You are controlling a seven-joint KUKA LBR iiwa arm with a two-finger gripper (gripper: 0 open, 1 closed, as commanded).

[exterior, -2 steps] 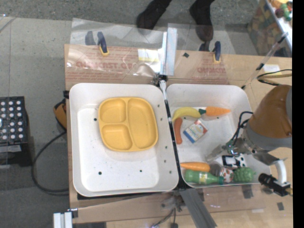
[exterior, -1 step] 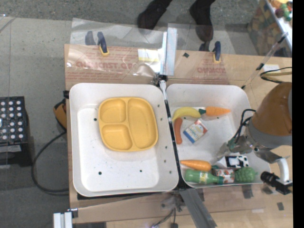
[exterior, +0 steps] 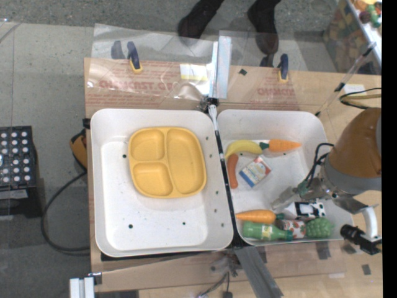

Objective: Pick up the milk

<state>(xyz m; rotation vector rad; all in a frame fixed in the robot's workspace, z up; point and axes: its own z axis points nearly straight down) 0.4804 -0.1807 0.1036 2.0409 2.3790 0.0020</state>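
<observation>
Banana, hotdog beside milk

We see 1 arm coming in from the bench's right edge, its orange band bulging large and rounded over the near right part of the bench, with the grey wrist section just below it. From there the wrist slants down and to the left, ending in the gripper, which points toward the bench's left side and sits low near the front edge. We can make out grey metal at its tip, but we cannot tell how the 2 fingers stand. A dark cable loops beside the wrist.
</observation>
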